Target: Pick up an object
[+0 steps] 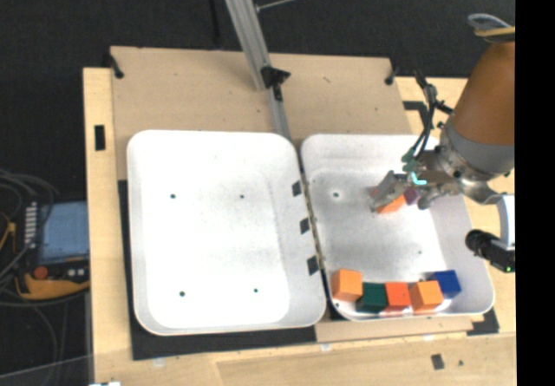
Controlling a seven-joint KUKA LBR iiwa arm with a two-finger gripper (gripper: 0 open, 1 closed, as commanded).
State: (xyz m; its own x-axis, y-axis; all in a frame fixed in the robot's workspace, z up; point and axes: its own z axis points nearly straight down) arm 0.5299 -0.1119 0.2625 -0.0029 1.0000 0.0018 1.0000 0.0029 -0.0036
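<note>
Over the middle of the right bin [347, 150], reaching in from the right: gripper [392, 195] clenched on an orange block [392, 203], the block lifted between the fingers above the bin floor. Along the near wall of that bin, lined up in a row: an orange cube [349, 284], a green cube [374, 297], two more orange cubes [398, 294] [426, 294] and a blue cube [447, 282]. To the left, just beside: the left bin [139, 202].

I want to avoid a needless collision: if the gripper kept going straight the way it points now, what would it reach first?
The gripper points leftward and down over the right bin, with an orange block at its tip. Beyond that, it would probably meet bare bin floor; depth is unclear.
</note>
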